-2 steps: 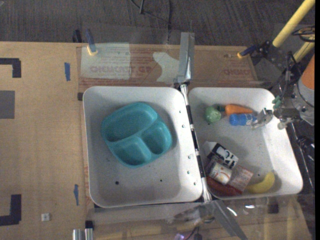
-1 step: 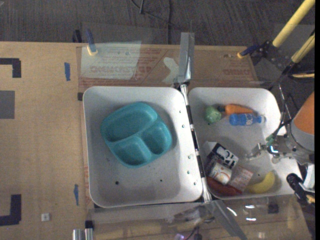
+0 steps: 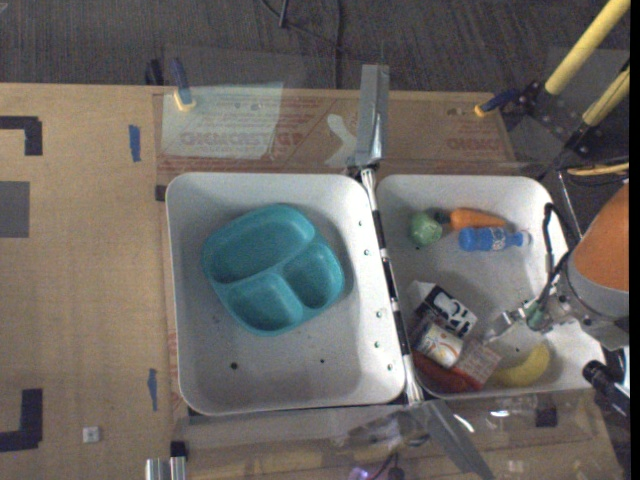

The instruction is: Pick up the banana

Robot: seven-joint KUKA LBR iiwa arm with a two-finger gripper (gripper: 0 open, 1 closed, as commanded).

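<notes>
Altogether one banana [image 3: 526,366] lies just below the tool [image 3: 527,316], grip indiscernible.

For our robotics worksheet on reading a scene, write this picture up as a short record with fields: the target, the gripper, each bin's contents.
target: banana, yellow, near corner of right bin, lying free
gripper: just above the banana in the picture, nothing visibly between its fingers
left bin: holds a teal divided plate
right bin, far end: green fruit, orange carrot, blue bottle
right bin, near end: black-and-white box, small can, beside the banana
</notes>
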